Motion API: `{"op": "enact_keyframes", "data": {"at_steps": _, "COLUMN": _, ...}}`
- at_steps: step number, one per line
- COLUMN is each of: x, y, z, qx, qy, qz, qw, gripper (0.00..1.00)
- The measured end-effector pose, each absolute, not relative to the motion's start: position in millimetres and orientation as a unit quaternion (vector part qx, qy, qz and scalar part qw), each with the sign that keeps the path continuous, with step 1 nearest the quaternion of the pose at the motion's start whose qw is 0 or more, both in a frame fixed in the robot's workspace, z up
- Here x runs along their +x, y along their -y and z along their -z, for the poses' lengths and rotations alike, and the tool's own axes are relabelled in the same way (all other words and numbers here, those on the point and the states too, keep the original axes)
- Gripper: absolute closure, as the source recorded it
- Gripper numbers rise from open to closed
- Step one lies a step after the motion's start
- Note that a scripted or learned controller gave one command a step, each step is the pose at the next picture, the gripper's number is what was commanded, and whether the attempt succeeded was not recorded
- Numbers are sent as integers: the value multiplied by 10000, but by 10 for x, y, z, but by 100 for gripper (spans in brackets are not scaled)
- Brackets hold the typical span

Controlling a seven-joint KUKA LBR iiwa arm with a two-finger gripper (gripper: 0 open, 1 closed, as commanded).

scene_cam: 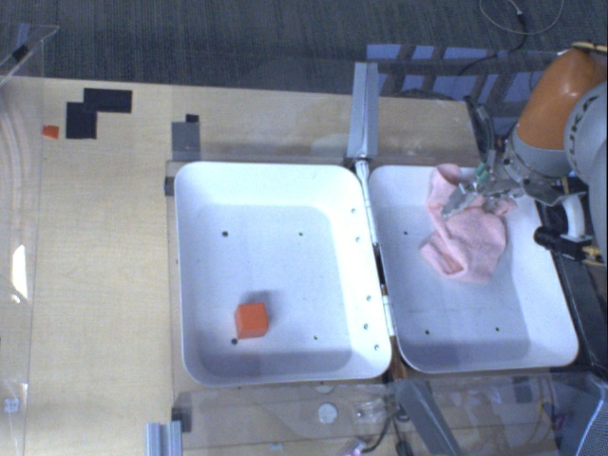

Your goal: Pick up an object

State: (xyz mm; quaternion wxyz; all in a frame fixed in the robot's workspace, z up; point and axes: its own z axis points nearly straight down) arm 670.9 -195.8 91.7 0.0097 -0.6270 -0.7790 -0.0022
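Note:
A crumpled pink cloth (465, 236) lies in the right white bin (494, 340), toward its far side. My gripper (480, 190) reaches in from the right and is down at the cloth's upper edge, touching or just over its bunched top. An orange cube (252, 320) rests in the left white bin (275, 207), near its front left corner and far from the gripper.
A metal divider post (361, 112) stands behind the seam between the two bins. The arm's orange band (556, 103) and dark cabling hang over the right bin's far right corner. Black markers (95, 110) and a small orange tag (49, 132) sit on the bench at far left.

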Motion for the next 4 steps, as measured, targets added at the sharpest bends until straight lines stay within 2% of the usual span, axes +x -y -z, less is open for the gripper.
{"op": "enact_keyframes", "data": {"at_steps": 1, "x": 5769, "y": 1631, "z": -935, "qx": -5957, "qy": 8031, "qz": 45, "qw": -92, "gripper": 0}}
{"op": "enact_keyframes", "data": {"at_steps": 2, "x": 6141, "y": 1035, "z": -933, "qx": -5552, "qy": 8316, "qz": 55, "qw": -100, "gripper": 0}}
{"op": "enact_keyframes", "data": {"at_steps": 3, "x": 6692, "y": 1244, "z": -918, "qx": -6021, "qy": 7984, "qz": -5, "qw": 57, "gripper": 0}}
{"op": "enact_keyframes", "data": {"at_steps": 4, "x": 6671, "y": 1011, "z": -912, "qx": -5851, "qy": 8109, "qz": -67, "qw": 0, "gripper": 0}}
